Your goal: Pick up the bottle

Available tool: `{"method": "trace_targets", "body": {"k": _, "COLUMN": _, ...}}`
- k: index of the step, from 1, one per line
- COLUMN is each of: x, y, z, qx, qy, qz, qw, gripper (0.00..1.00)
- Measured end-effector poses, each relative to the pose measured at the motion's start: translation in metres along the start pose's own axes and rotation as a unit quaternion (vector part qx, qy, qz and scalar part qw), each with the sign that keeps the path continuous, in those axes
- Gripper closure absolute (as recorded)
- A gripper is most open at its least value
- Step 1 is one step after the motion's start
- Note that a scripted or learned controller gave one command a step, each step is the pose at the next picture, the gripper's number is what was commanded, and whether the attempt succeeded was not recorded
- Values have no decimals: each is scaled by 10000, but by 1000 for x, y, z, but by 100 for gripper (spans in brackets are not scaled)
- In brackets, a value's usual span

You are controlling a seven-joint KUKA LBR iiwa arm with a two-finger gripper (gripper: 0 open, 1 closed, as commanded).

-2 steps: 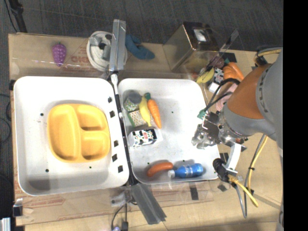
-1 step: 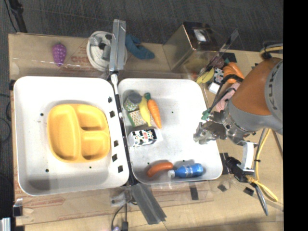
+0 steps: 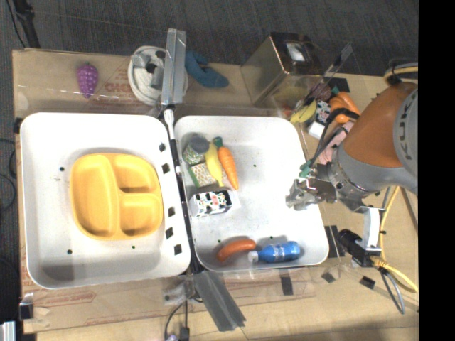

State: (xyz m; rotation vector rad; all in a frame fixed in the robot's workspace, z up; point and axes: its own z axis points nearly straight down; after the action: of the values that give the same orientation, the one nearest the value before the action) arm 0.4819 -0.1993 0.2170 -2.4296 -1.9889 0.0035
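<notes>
In the camera view, the blue bottle (image 3: 277,251) lies on its side at the lower edge of the right bin (image 3: 270,155), just beside a sausage (image 3: 235,247). The gripper (image 3: 298,195) hovers at mid-right, apart from the bottle (finger state: cannot tell).

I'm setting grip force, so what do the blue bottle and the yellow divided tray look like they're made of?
The blue bottle looks like glossy plastic: bright highlights on its side and a pale cap end. The yellow divided tray looks like smooth molded plastic, judging by its soft sheen and rounded compartment edges. Neither material is certain from this view.
</notes>
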Motion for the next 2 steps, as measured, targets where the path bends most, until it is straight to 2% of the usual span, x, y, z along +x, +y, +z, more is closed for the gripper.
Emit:
{"method": "trace_targets", "body": {"k": 1, "x": 6, "y": -5, "z": -18, "qx": -21, "qy": -5, "qz": -1190, "qw": 9929, "gripper": 100}}
{"method": "trace_targets", "body": {"k": 2, "x": 1, "y": -6, "z": 14, "qx": 13, "qy": 7, "qz": -1041, "qw": 9946, "gripper": 100}}
